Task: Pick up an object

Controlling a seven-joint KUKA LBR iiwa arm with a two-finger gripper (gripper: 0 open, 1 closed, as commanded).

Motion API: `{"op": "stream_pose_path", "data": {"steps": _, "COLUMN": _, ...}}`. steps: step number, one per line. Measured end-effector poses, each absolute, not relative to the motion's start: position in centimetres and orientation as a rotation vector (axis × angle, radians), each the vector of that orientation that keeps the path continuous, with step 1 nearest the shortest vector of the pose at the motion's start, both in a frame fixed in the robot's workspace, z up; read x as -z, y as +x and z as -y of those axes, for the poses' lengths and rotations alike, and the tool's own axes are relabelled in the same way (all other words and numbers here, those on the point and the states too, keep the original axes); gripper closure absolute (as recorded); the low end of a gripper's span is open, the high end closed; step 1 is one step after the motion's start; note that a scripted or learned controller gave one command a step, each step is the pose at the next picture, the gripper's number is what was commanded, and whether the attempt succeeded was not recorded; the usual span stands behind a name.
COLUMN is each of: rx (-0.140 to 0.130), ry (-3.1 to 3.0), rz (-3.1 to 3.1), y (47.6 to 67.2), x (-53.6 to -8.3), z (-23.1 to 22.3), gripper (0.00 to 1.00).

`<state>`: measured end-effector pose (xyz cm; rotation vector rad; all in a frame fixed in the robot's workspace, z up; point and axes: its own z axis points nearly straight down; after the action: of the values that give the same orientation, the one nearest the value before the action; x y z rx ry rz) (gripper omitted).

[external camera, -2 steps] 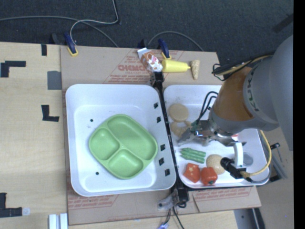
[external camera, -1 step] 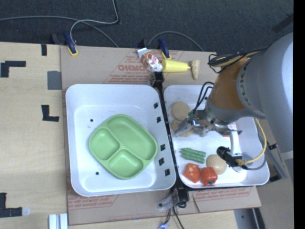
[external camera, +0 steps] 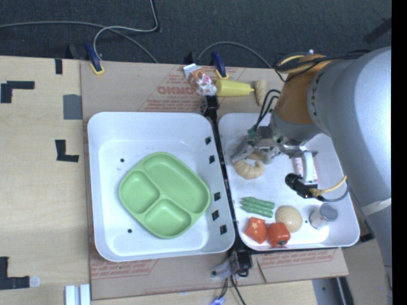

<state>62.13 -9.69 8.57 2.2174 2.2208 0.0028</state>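
Note:
My gripper hangs low over the upper left part of the right bin, on the grey arm with the orange band. Directly under and touching its tip lies a tan pumpkin-shaped toy. Whether the toy is gripped is hidden by the wrist. Lower in the same bin lie green beans, two red vegetables, a beige round bun and a small grey cylinder. A small labelled can sits to the right of the gripper.
The left bin holds a green divided plate. Behind the bins on the cardboard lie a yellow toy and a small packet. A black divider edge separates the bins. Cables run along the back.

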Motion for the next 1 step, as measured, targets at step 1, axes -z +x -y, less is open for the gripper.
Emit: {"op": "stream_pose_path", "data": {"steps": 1, "rx": -0.001, "ry": 2.217, "rz": -2.223, "y": 65.95, "x": -8.51, "z": 10.18, "gripper": 0.0}}
